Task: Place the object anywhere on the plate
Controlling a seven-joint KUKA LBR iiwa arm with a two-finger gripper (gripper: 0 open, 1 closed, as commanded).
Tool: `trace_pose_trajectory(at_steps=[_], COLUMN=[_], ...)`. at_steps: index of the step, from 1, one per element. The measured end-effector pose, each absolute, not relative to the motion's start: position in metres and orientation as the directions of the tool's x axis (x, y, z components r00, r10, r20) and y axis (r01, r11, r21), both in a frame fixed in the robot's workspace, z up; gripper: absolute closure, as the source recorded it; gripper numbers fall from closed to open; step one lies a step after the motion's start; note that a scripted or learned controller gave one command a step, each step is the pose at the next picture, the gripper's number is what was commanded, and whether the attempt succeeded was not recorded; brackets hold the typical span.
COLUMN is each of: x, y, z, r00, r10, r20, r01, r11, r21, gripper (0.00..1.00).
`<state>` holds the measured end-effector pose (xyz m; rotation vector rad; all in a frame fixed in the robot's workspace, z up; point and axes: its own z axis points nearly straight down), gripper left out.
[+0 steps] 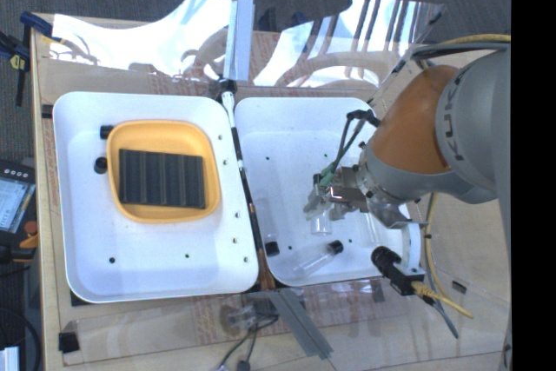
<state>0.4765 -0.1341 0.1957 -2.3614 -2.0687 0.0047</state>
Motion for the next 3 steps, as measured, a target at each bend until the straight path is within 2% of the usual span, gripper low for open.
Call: trace_pose_trajectory(at_steps=[1, 2, 3], x=[0.557, 0.604, 0.604], y=[-0.098, -0.087, -0.087], z=[0.235, 0.250, 0.250], r00=[-0.025, -0.247, -0.247], r10=[1.000, 0.969, 0.969], r20=[0.001, 0.000, 0.000], r01=[1.000, 0.969, 0.969], r11=[0.025, 0.247, 0.247], r21=[-0.002, 0.000, 0.000], gripper=[1.00, 1.00, 0.00])
